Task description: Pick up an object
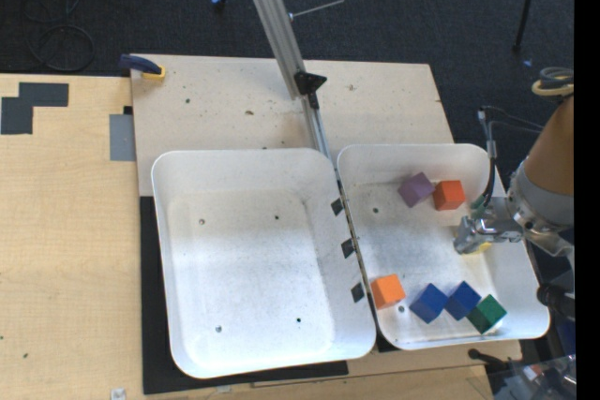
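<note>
We see two white bins (244,351) on a speckled bench (225,108), dark carpet behind, gripper (472,237) over coloured blocks (448,302), jaw state unclear.

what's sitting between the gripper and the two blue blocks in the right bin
Nothing: in the camera view, bare white bin floor separates the gripper from the blue blocks.

Smooth white plastic bins (253,356), faintly speckled; pale, matt wooden worktop (66,229); ribbed, brushed-metal rail (272,5) at upper centre; matt painted blocks (448,195).
</note>
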Controlling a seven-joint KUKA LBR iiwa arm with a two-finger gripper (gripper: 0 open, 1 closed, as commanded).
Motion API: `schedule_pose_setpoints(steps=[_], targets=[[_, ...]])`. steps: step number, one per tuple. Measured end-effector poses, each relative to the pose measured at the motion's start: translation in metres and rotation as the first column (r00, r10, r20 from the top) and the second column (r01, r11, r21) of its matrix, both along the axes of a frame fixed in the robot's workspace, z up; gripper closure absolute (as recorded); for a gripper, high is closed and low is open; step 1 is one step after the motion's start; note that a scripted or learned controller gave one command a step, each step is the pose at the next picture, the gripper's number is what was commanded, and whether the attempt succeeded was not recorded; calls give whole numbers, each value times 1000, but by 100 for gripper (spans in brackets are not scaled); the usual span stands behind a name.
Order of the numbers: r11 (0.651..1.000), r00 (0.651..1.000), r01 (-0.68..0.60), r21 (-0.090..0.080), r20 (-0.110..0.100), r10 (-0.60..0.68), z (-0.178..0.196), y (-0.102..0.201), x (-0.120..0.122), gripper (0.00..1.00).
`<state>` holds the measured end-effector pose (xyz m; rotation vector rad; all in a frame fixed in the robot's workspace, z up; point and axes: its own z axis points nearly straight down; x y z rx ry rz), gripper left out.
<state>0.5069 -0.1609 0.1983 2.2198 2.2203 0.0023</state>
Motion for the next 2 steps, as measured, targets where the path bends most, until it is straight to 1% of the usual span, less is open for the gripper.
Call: schedule_pose_setpoints(steps=[1, 2], targets=[[1000, 1000, -1, -1, 1, 1, 53, -1, 1, 100], [1000, 1000, -4, 4, -7, 4, 41, 51, 14, 100]])
